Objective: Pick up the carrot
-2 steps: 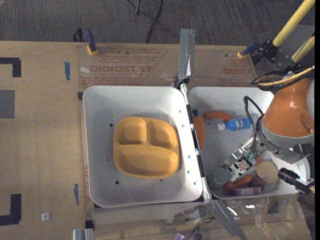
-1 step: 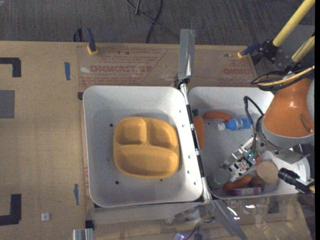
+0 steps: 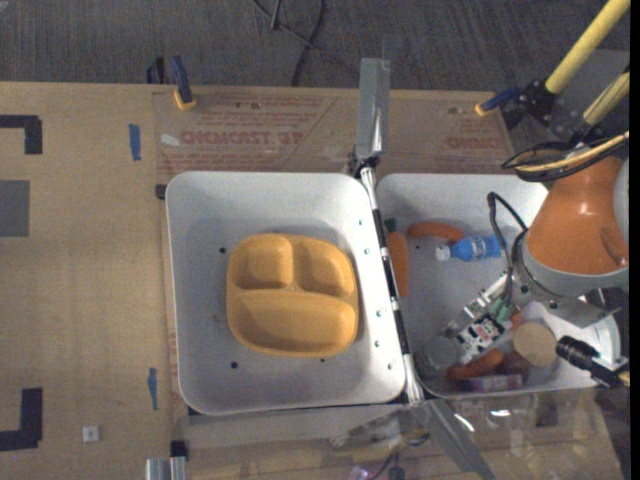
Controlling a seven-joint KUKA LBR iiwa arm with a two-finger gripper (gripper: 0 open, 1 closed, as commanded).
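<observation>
The carrot [image 3: 398,264] is a slim orange piece that lies lengthwise against the left wall of the right bin [image 3: 440,298], with its darker tip toward the back. My gripper [image 3: 480,320] hangs low over the front middle of that bin, to the right of the carrot and nearer the front, well apart from it. It sits among small items, and nothing can be seen held in it. The grey arm with its orange band [image 3: 575,230] covers the bin's right side.
Near the carrot lie an orange-red sausage shape [image 3: 435,231] and a small blue-capped bottle [image 3: 468,250]. At the bin's front are a grey round lid [image 3: 437,353], a red piece [image 3: 476,365] and a tan disc [image 3: 533,343]. The left bin [image 3: 190,268] holds a yellow divided plate [image 3: 292,294].
</observation>
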